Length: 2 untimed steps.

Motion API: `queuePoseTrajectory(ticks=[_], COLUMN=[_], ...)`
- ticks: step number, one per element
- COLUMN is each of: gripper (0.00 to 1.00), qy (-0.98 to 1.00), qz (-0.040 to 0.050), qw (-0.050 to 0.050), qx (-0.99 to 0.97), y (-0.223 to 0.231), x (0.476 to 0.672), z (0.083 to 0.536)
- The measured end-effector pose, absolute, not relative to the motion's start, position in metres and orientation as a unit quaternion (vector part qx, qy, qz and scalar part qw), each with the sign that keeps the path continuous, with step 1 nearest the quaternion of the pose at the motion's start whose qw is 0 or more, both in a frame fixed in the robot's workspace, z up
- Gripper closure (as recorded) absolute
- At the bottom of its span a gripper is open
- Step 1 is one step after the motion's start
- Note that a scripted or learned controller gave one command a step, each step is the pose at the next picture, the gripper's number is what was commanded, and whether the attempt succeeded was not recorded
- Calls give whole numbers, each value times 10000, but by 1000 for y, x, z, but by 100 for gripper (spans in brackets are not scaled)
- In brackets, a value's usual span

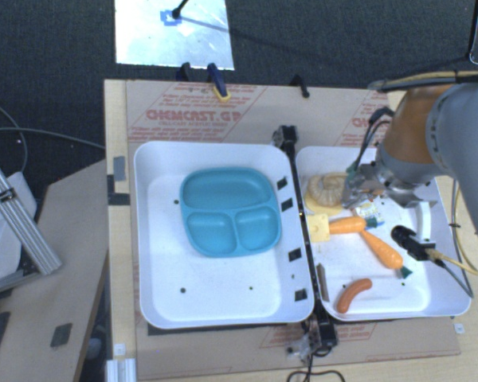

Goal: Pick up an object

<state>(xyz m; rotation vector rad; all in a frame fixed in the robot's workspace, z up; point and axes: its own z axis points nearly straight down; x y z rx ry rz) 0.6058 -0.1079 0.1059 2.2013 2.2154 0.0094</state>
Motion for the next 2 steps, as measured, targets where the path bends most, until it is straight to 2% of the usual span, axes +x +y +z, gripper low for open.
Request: queuePoseTrajectory(ticks=[1,2], gripper=[0,0], qy=[7096,7075], qz=[27,67], qw=[87,127], qx=[7045,7065], y=[-108,-117], x=[606,552], z=[105,91])
